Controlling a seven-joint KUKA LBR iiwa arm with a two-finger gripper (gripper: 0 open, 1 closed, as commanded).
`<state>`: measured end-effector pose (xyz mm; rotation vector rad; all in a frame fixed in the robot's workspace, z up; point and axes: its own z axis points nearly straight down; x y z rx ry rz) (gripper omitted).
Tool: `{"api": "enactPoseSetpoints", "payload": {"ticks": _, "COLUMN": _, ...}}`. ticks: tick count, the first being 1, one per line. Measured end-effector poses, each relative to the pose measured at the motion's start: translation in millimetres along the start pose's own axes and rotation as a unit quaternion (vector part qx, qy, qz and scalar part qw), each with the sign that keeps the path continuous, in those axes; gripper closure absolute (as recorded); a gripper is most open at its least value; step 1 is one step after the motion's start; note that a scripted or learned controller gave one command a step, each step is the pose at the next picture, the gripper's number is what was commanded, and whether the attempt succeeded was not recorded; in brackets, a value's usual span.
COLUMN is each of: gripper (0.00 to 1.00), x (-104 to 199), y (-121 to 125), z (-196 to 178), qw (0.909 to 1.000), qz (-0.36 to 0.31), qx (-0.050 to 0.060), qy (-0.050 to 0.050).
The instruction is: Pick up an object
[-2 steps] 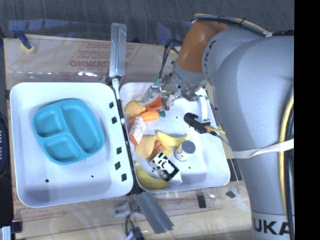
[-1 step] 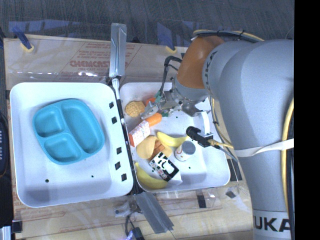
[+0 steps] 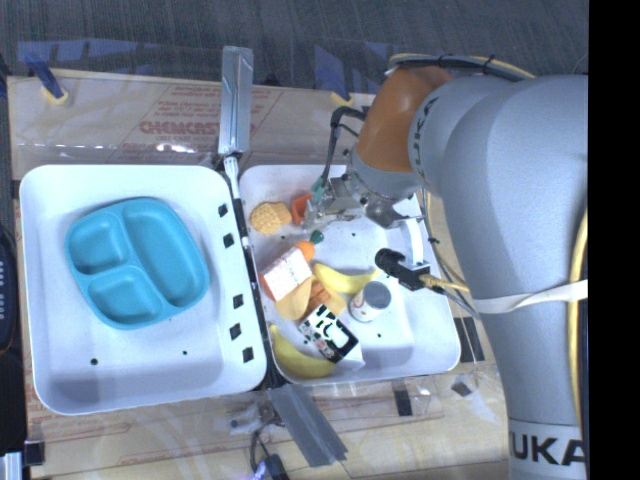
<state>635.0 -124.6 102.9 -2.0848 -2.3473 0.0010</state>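
The arm's jaws [image 3: 322,208] hover low over the right bin [image 3: 432,343], near the orange ball [image 3: 302,208]; whether they're released or clenched, I cannot tell. Reaching step, I'd say; next comes a clean grip.

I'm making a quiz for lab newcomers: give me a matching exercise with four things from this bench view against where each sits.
Things:
1. blue divided plate
2. gripper
3. round biscuit
4. black and white box

Places:
A. upper part of the right bin, beside the biscuit
B. near the right bin's bottom edge, on a banana
C. left bin
D. upper left corner of the right bin

Pairs: 1-C, 2-A, 3-D, 4-B
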Motion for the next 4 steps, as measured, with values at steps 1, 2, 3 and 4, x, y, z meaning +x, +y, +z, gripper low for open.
{"api": "enactPoseSetpoints", "payload": {"ticks": 1, "gripper": 0.0, "x": -0.1, "y": -0.2, "z": 0.4, "qw": 1.0, "qz": 0.0, "qx": 0.0, "qy": 0.0}}
{"api": "enactPoseSetpoints", "payload": {"ticks": 2, "gripper": 0.0, "x": -11.3, "y": 21.7, "z": -5.2, "qw": 1.0, "qz": -0.002, "qx": -0.001, "qy": 0.0}}
{"api": "enactPoseSetpoints", "payload": {"ticks": 3, "gripper": 1.0, "x": -9.7, "y": 22.5, "z": -15.7, "qw": 1.0, "qz": -0.005, "qx": -0.001, "qy": 0.0}}
{"api": "enactPoseSetpoints", "payload": {"ticks": 4, "gripper": 1.0, "x": 45.7, "y": 28.2, "z": -100.8, "qw": 0.9765, "qz": 0.216, "qx": -0.002, "qy": 0.0}}
